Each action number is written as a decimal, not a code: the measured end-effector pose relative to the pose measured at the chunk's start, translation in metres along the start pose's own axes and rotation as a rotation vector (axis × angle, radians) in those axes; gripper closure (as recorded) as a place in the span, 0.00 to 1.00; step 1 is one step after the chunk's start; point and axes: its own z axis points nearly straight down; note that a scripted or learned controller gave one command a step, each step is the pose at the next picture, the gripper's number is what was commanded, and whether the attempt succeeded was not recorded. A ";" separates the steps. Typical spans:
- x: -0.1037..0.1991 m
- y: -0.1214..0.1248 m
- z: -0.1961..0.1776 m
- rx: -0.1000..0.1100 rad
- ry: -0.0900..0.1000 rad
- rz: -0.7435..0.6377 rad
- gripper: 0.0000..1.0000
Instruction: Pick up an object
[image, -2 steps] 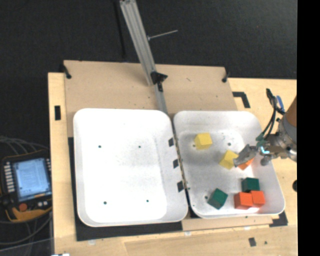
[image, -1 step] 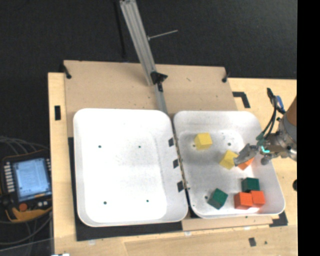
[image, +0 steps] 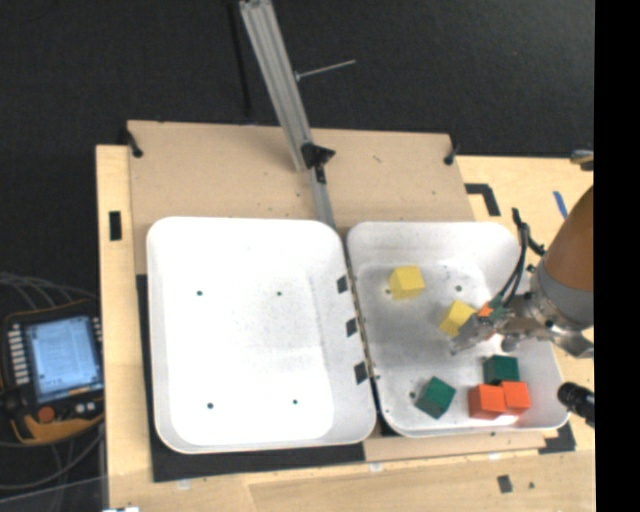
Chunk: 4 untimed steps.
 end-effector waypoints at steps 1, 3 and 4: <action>-0.001 -0.004 0.043 -0.001 -0.001 0.001 0.00; -0.003 -0.002 0.082 -0.011 -0.001 0.008 1.00; -0.007 -0.004 0.038 -0.011 -0.002 0.005 1.00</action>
